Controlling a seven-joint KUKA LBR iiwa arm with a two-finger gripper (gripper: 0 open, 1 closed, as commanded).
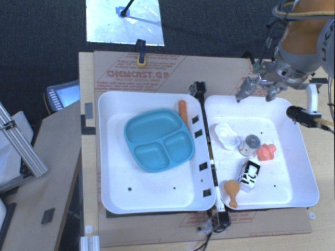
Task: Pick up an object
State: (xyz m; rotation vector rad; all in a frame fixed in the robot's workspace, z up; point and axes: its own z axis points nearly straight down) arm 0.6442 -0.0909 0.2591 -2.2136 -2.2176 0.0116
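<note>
Up at the far edge of the right bin (301, 140), the gripper (259, 91) hangs with its two fingers (245, 92) spread apart and nothing between them, above the bin's back rim and well clear of the clutter below.

Nearest to it among the candidates is a white cup-like piece (225, 135), lying on its side; it looks thin and light, likely to skid on the smooth floor, so its rim would be the place to pinch. Touching it is a small grey-capped item (252, 141), and just beside that a pink toy (266, 152), which looks soft and forgiving. Nearer the front lie a black-and-white box (249, 175), stiff, with flat sides that suit a grasp, and a toy drumstick (231, 191), best taken by its narrow shaft.

In the left bin (112, 192), a blue divided plate (159, 140) sits by an orange stick (182, 110).

What the grey-capped item is remains hard to make out. The arm (309, 25) is cut off at the frame's edge.
</note>
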